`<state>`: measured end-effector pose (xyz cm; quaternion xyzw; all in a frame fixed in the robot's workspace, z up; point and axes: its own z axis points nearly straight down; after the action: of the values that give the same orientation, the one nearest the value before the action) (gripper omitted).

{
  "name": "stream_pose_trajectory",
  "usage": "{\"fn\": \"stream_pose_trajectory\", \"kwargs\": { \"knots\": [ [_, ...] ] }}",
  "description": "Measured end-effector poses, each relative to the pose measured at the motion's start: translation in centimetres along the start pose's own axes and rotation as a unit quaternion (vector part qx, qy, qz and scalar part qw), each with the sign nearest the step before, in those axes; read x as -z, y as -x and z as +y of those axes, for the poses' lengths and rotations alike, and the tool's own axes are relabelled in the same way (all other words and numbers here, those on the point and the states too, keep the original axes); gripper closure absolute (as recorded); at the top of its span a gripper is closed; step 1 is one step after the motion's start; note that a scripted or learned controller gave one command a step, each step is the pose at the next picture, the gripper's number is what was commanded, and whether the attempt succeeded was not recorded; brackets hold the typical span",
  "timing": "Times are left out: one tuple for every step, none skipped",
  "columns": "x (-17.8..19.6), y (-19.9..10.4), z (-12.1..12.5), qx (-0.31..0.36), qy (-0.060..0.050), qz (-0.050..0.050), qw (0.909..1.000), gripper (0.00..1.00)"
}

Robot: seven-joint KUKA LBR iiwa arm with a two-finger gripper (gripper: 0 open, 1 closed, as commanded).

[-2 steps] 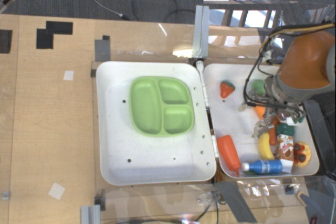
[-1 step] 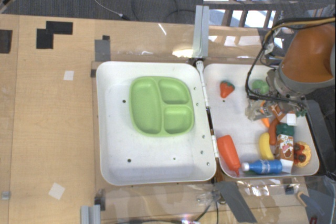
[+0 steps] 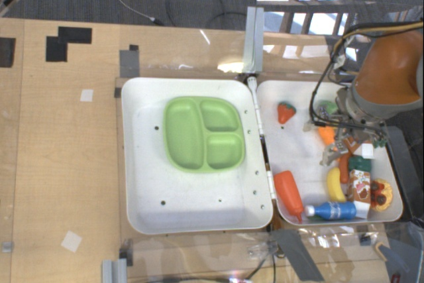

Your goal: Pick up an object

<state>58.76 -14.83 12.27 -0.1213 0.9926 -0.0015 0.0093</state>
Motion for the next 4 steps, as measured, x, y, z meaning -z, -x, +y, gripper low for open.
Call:
{"fn": "stream_pose_trajectory", "kwargs": {
  "knots": [
    [-3.4, 2.3, -1.8, 0.019, 0.000, 0.002, 0.9998, 0.00],
    [-1.9, 2.7, -1.8, 0.020, -0.002, -0.005, 0.9998, 1.00],
    [9.7, 0.4, -3.9, 0.161, -0.001, 0.001, 0.9870, 1.00],
    [9.4, 0.4, -3.7, 0.162, 0.002, 0.003, 0.9869, 0.00]
  ]
}}
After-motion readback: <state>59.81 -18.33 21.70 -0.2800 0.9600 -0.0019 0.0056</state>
